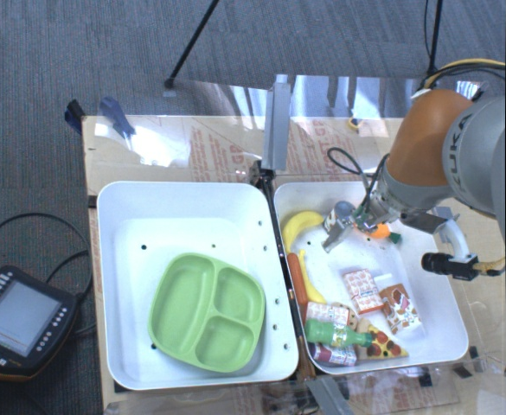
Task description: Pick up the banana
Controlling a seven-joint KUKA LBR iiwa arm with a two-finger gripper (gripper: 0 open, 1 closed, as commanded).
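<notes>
A yellow banana (298,228) lies curved in the right bin (434,314), near its far left corner and close to the dividing wall. My gripper (339,225) hangs just right of the banana's upper end, its metal fingers pointing down and left toward it. Nothing shows between the fingers. The grey arm with the orange band (430,150) reaches in from the right above the bin.
The left bin (131,223) holds a green divided plate (208,311). In the right bin lie an orange carrot-like stick (297,277), a green bottle (335,332), small snack packets (382,299) and a pizza slice toy (382,342). A small orange and green item (382,230) sits beside the gripper.
</notes>
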